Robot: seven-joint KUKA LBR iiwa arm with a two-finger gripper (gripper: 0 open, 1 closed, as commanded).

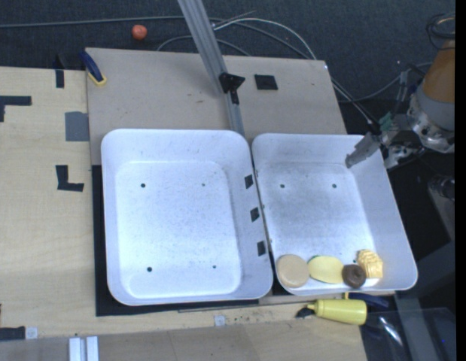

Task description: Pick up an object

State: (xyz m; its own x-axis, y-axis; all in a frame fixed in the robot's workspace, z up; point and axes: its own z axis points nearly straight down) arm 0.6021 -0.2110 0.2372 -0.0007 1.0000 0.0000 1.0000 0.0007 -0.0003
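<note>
Several small objects lie along the near edge of the right bin (323,201): a tan round disc (292,271), a pale yellow oval piece (324,268), a dark brown round piece (354,276) and a yellow ridged piece (370,262). My gripper (366,150) hangs over the right bin's far right rim, well away from those objects. Its grey fingers point down and left, with nothing seen between them.
The left bin (176,216) stands beside the right one. A yellow tool (339,310) lies on the bench just in front of the right bin. A grey metal pole (210,51) slants across the back board. Cables run behind the bins.
</note>
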